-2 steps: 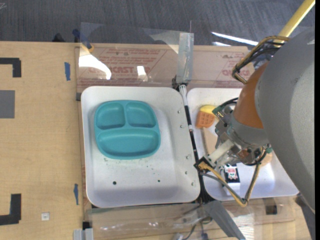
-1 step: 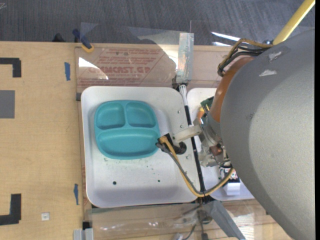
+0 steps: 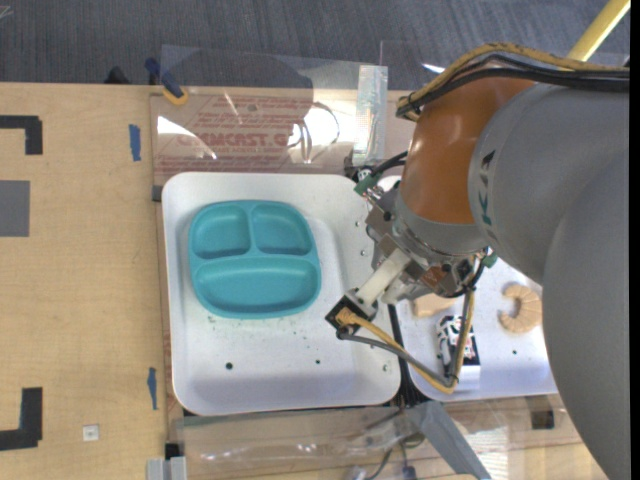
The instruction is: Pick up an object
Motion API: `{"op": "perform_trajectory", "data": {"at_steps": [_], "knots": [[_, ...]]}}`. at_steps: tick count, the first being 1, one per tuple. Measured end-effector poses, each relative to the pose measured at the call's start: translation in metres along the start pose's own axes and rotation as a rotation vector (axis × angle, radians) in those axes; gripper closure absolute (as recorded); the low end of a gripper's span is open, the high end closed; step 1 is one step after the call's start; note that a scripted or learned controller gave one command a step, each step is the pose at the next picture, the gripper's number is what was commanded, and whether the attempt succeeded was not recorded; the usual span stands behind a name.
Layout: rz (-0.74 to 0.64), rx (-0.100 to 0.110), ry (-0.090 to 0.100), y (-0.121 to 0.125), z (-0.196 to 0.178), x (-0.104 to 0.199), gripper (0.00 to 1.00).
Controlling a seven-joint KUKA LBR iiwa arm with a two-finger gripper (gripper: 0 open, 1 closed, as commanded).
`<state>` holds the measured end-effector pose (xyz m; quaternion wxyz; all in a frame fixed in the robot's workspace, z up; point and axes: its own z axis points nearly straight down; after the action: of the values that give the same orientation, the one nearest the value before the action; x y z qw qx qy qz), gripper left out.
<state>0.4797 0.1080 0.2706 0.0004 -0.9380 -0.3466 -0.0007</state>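
Note:
A teal divided plate (image 3: 255, 258) lies flat in the left bin (image 3: 290, 378), toward its back left. In the right bin (image 3: 510, 373) a tan curved piece (image 3: 521, 308) lies near the right side. A small tan piece (image 3: 428, 307) and a black-and-white object (image 3: 457, 345) lie at that bin's left end. My gripper (image 3: 440, 283) hangs under the orange-banded wrist, over the left end of the right bin and just above the small tan piece. The wrist hides most of the gripper.
The grey arm covers most of the right bin. A clear plastic sheet (image 3: 260, 128) with red print lies behind the left bin. The divider between the bins (image 3: 400, 368) runs just left of the gripper.

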Motion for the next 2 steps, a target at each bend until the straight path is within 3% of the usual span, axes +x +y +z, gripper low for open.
{"op": "perform_trajectory", "data": {"at_steps": [1,2], "knots": [[0.258,0.004,-0.007,-0.035,0.058,0.028,1.0],[0.507,0.0,-0.002,-0.077,0.092,0.064,1.0]]}}
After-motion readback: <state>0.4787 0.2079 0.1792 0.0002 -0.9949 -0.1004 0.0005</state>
